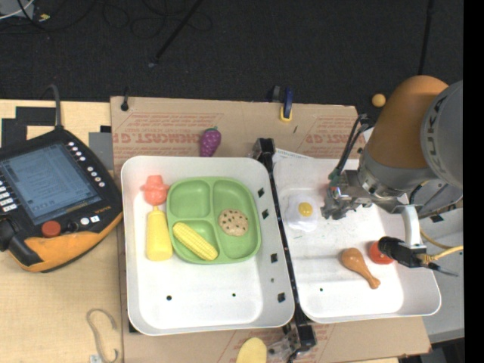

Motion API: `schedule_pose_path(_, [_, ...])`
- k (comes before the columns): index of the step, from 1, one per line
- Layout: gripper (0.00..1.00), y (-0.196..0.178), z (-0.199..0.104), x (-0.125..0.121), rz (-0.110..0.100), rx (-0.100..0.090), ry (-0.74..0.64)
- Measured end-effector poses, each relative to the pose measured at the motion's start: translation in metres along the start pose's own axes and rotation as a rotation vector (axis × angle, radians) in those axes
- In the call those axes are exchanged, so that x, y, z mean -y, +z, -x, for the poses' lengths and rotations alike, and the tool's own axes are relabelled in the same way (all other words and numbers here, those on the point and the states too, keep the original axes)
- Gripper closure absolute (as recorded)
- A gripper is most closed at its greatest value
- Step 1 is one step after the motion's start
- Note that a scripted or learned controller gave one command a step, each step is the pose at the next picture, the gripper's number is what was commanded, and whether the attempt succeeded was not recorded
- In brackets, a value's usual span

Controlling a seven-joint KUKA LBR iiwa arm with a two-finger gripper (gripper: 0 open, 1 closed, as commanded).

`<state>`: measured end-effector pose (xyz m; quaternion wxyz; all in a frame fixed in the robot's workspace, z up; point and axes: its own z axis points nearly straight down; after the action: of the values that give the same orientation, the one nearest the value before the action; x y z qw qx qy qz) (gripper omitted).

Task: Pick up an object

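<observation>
Hanging low over the right bin (423,301), the pincer (333,206) sits just right of the fried egg (304,209), probably aiming for it; its opening I cannot tell.

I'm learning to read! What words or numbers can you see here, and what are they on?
"KUKA", partly visible, on the grey arm.
Red print on the cardboard behind the bins: upside down, too blurred to read.
Teach pendant screen and buttons: too small to read.
</observation>
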<state>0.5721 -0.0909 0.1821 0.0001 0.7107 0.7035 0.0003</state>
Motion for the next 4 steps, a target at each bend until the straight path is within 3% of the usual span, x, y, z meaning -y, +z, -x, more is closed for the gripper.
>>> schedule_pose_path(1, [1.00,-0.048,0.001,-0.001,0.002,0.000,-0.011])
schedule_pose_path(2, [1.00,-0.057,-0.045,0.024,-0.004,-0.002,-0.013])
schedule_pose_path(3, [1.00,-0.039,-0.088,0.047,-0.007,-0.002,-0.012])
schedule_pose_path(4, [1.00,-0.055,-0.112,0.066,-0.004,-0.001,-0.012])
